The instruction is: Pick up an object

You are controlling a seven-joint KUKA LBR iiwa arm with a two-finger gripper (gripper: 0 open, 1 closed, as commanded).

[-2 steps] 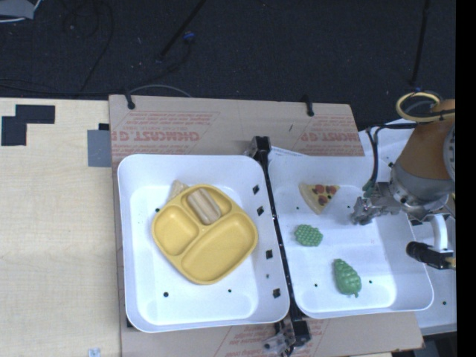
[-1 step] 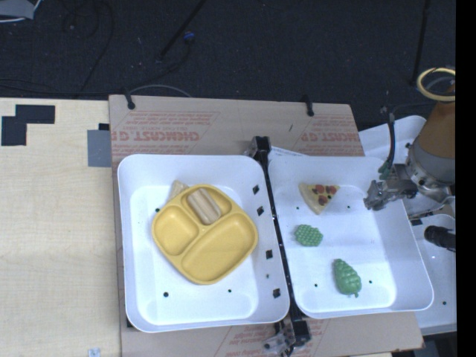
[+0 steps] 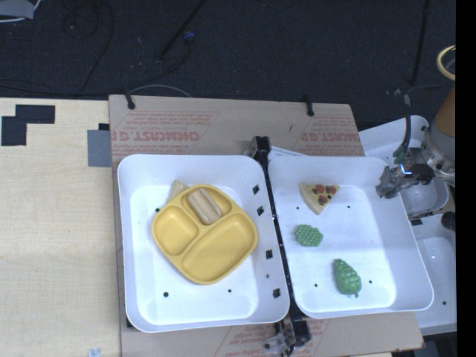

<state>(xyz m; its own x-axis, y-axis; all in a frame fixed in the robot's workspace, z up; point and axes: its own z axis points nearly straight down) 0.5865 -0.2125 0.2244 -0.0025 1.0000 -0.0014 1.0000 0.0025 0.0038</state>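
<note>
Two white bins sit side by side on a cardboard sheet. Left bin (image 3: 141, 199) holds a yellow divided plate (image 3: 204, 236) near its middle, with a tan bread-like piece (image 3: 204, 204) lying in the plate's 12 o'clock compartment; a second pale piece (image 3: 178, 188) pokes out from under the plate rim at about 11 o'clock. Right bin (image 3: 387, 266) holds three items, all apart from each other: pizza slice toy (image 3: 319, 195) toward 12 o'clock, round green bumpy item (image 3: 308, 235) near the bin's centre-left, green grape-like bunch (image 3: 346, 277) toward 6 o'clock. Gripper (image 3: 390, 184) sits at the right bin's 2 o'clock rim, just over the edge, well apart from all three items, nothing seen between its tips. Too small and dark to read — cannot tell if it is apart or together. Grey arm wrist (image 3: 431, 155) extends from 3 o'clock of the view. Black clips join the two bins along the middle seam.
</note>
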